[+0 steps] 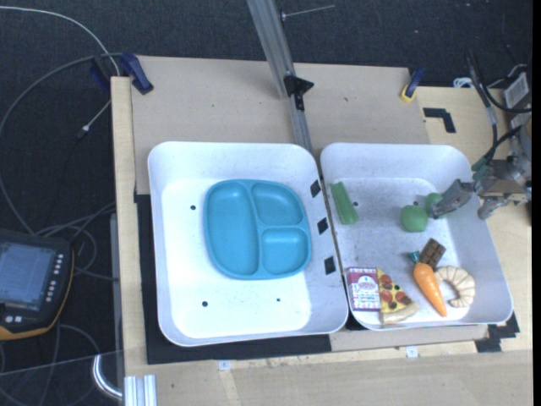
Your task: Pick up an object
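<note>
Lying in the right bin (486, 252), toward its far right side, a green round object (414, 218) sits on the white floor with a smaller green piece (434, 200) touching it on the upper right. The tool (463, 197) reaches in from the right just beside that piece; one grey finger (452, 198) points at it, seemingly touching, but whether the fingers are spread or pressed together cannot be told, and nothing is seen clamped between them. A green bar (342, 202) lies near the bin's left wall, well apart from the round object. Along the near edge a cluster: a red-and-white carton (363, 288), a pizza slice (395, 299) just beside it, an orange carrot (429, 288) leaning against a pale ring-shaped pastry (458, 284), and a small brown block (433, 252) just above the carrot's top. The left bin (177, 252) holds a blue divided plate (256, 227) with three compartments, roughly central. Both bins sit side by side, touching, on a light wooden desk (211, 100), with a black mat (152, 345) showing under the left bin's near and left edges. Blue clamps (135, 73) grip the far corners of the desk. A metal rail (270, 32) slants down from the top to the gap between the bins. The floor is dark carpet (51, 125), crossed by thin cables (59, 24); a pendant with a screen (30, 282) lies at lower left.
</note>
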Controlling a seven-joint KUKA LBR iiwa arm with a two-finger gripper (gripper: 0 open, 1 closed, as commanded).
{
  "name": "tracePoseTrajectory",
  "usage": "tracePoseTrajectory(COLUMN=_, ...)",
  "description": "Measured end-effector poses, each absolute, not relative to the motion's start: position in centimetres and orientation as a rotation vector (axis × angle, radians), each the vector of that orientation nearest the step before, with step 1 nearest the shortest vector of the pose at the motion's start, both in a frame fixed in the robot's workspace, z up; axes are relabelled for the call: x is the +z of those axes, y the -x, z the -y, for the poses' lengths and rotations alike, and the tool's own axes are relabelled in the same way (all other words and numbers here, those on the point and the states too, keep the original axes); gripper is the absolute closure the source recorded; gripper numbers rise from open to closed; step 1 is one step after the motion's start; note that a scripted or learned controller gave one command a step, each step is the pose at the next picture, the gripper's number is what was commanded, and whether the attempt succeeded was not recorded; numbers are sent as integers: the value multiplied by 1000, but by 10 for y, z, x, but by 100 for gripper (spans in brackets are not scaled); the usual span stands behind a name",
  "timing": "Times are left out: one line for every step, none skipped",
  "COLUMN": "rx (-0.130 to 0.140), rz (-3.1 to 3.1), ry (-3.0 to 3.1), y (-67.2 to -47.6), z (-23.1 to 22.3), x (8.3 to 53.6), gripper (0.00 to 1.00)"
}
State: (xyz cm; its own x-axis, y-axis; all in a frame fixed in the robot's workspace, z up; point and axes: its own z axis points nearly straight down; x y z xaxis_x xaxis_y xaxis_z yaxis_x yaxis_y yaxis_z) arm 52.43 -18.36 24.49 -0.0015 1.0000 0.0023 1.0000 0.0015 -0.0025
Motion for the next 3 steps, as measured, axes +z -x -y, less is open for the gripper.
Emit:
tracePoseTrajectory(rx=0, rz=2220, ry=2218, y=-524, z=184, x=245, gripper=0)
tracePoseTrajectory(rx=3, rz=2217, ry=2216, y=-520, z=173, x=191, gripper=0)
tracePoseTrajectory(rx=3, rz=2217, ry=2216, y=-525, z=171, x=147, gripper=0)
